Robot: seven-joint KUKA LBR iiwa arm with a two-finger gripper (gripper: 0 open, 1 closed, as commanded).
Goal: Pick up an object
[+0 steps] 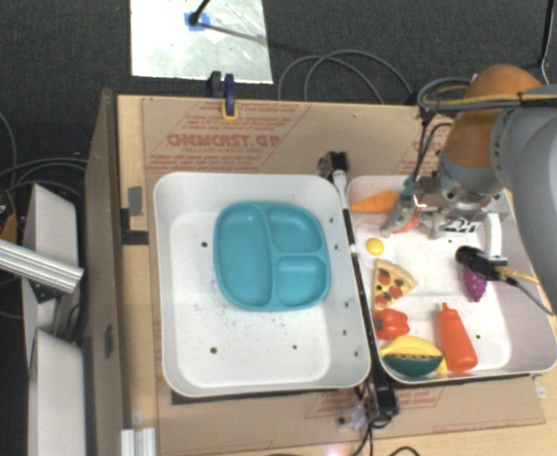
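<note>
From my seat I see the arm [530,150] reaching over the right bin [526,350], its claw [404,215] down at the bin's far left corner. The claw sits right at the carrot [378,201], which lies along the far wall of that bin; one dark finger [395,220] shows just beside the carrot's thick end, but I cannot tell how wide the claw is spread, or whether it has the carrot at all.

Towards the near edge of the bench from the claw, a small yellow ball [374,247] lies by the bin's left wall, then a pizza slice [391,281], a red pepper [391,324] and a yellow and green piece [412,357] in the near left corner. An orange bottle [455,338] lies beside those, near the front wall. A purple eggplant [473,278] rests mid-bin, well apart from the claw.

The left bin [188,350] holds a blue divided plate [271,256], lying flat near its middle.
</note>
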